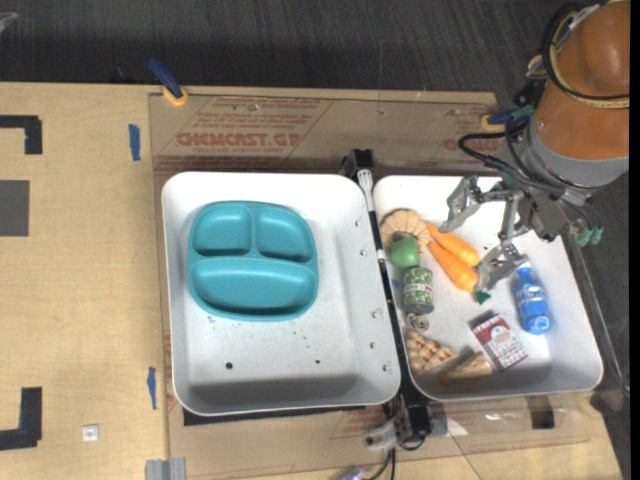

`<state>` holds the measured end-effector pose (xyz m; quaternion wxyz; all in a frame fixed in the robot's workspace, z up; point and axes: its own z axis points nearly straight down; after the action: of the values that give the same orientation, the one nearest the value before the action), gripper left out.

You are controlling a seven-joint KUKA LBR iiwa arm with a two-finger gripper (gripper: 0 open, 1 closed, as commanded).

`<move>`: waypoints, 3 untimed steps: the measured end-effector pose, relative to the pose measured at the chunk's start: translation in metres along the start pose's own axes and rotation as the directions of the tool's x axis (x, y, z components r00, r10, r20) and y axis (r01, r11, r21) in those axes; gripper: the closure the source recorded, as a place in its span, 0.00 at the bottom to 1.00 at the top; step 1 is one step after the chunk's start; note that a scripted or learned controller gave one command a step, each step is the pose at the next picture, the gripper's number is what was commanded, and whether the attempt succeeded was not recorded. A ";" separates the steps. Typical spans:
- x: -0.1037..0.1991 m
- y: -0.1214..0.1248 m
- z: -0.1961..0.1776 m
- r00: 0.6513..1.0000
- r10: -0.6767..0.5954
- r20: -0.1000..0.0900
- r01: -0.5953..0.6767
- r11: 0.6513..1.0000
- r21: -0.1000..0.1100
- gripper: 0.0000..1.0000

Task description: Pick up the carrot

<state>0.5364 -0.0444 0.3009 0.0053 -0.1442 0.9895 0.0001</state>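
The orange carrot (pixel 453 256) lies slantwise in the upper middle of the right bin (pixel 585 368), its green end pointing down-right. My gripper (pixel 481 235) hovers over the carrot's right side, open. One metal finger (pixel 461 204) stands above and to the upper left of the carrot. The other finger (pixel 499 264) stands at the carrot's lower right end. Nothing is clamped between them.
Beside the carrot are a green ball (pixel 404 252), a small can (pixel 417 288), a blue bottle (pixel 531 302), a red and white packet (pixel 499 339) and woven brown pieces (pixel 432 350). The left bin (pixel 200 368) bears a teal divided plate (pixel 253 259).
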 end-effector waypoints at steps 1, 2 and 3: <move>-0.009 -0.065 0.133 0.994 -0.113 -0.014 0.113 0.994 -0.007 0.00; -0.013 -0.088 0.203 0.998 0.070 0.000 -0.070 0.998 0.002 0.00; -0.015 -0.087 0.193 0.998 0.069 0.006 -0.069 0.998 0.002 1.00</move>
<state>0.5778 -0.1229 0.1083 0.0087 -0.1100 0.9939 -0.0006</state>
